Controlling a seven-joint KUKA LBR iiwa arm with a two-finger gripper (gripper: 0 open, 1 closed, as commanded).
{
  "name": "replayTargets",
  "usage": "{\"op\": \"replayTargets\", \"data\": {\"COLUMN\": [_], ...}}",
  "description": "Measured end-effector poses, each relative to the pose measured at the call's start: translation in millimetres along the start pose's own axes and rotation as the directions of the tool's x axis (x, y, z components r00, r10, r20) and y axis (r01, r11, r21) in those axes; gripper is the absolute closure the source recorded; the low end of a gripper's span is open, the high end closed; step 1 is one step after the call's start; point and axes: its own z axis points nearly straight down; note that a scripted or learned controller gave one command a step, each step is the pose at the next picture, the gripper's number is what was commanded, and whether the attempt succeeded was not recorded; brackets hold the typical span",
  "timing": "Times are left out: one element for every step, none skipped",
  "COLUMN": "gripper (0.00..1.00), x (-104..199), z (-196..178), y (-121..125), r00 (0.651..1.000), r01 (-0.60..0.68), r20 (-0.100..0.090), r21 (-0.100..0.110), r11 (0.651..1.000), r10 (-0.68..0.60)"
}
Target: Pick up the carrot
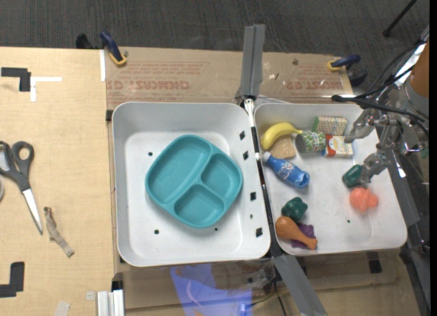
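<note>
The orange plastic carrot (295,232) lies at the lower edge of the right white bin (382,238), resting against a purple toy (304,230) and just below a dark green pepper (295,207). The gripper (369,166) hovers at the frame's right; whether it is apart or together I cannot tell. It should travel down-left and straddle the carrot's narrow width, clear of those 2 neighbours.

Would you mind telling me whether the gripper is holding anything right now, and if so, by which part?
Nothing is held. The gripper hangs over the right bin, above a dark green toy. The carrot lies near the bin's front edge, well apart from it.
</note>
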Motion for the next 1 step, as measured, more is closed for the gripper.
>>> {"op": "replayTargets", "data": {"gripper": [0.0], "x": [57.7], "z": [156.8], "y": [58.9], "r00": [0.982], "r01": [-0.189], "r20": [0.015], "r21": [0.002], "r11": [0.982], "r10": [0.189]}}
